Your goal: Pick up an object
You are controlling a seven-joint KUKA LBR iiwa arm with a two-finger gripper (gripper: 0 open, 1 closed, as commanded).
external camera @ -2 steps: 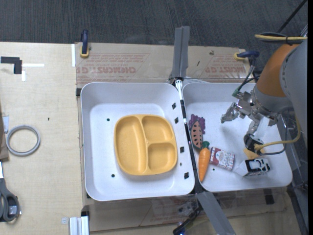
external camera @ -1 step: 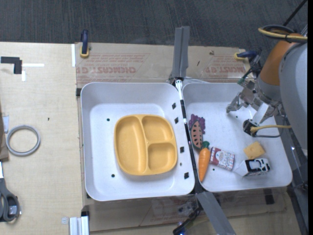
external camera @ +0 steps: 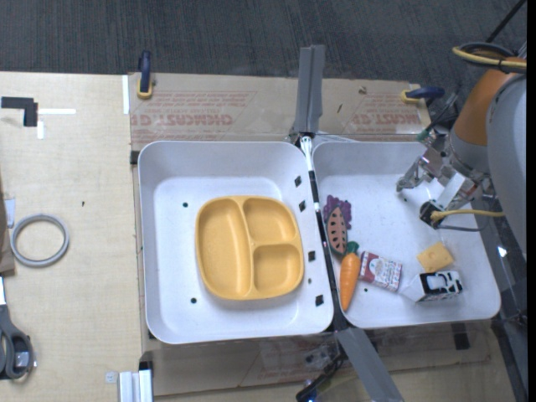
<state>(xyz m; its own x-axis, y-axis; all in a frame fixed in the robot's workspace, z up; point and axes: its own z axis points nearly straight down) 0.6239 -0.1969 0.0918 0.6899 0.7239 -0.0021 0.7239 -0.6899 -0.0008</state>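
Observation:
My gripper hangs over the upper right part of the right bin, its two fingers spread with nothing between them. Below it a yellow cheese wedge lies on the bin floor, and a small white and black carton sits nearer the front. A red and white packet, an orange carrot, a watermelon slice and purple grapes lie along the bin's left side. A yellow divided plate rests in the left bin.
A metal divider stands between the bins at the back. On the wooden bench to the left lie a grey tape ring and scissors. Blue clamps hold the cardboard behind the bins.

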